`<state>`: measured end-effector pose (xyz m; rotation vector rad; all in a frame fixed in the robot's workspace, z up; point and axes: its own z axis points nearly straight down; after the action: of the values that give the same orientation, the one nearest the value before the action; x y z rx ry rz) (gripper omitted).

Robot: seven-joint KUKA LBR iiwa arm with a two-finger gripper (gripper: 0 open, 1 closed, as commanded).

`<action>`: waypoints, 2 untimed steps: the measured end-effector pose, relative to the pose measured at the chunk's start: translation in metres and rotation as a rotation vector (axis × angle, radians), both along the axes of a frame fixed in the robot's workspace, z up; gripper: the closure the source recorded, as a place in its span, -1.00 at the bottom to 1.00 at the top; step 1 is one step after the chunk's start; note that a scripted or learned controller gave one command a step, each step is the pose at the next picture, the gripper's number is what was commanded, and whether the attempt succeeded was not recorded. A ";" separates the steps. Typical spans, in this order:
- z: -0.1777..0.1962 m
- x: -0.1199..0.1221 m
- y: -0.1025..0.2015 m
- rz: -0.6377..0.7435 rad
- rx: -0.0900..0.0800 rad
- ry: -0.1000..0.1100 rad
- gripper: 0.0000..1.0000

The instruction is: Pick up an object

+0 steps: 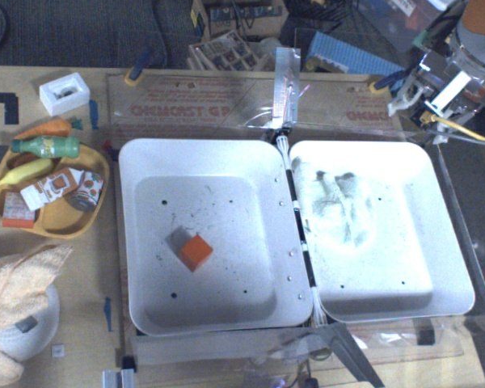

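Sitting in the left bin (145, 176), toward its near-left part, is a small orange block (197, 253) — the one loose thing in either bin. It rests flat on the white floor with one corner toward the near edge and another toward the far edge, so it reads as a diamond from above. It looks about as wide as it is long, so no long axis can be told. A grey shadow lies against its far-left side. Nothing touches it; it stands apart from all four walls of the bin.

Beside it on the right, the right bin (436, 217) shares the middle divider and shows grey scuff marks on its far-left floor.

Off to the left on the bench, a yellow bowl (56, 221) holds a green bottle (47, 146), a banana (20, 172) and some small packets. Nearer than the bowl lies a crumpled cloth (24, 285). Beyond the bowl sits a small white box (65, 93).

Farther back, at the top right corner, the arm (477, 14) comes in from the right, its orange band just at the frame edge. Its wrist end, with white parts and a yellow cable, hangs beyond the far right corner of the right bin — well apart from the orange block. The gripper (412, 95) is too cluttered and small here to say how it is set; I cannot tell.
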<state>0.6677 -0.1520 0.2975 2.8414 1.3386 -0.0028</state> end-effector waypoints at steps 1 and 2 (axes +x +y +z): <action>-0.080 -0.012 0.098 0.066 0.002 0.004 -1.00; -0.119 -0.001 0.030 0.212 0.003 0.004 -1.00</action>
<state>0.6663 -0.1224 0.1789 2.6876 1.6336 -0.0066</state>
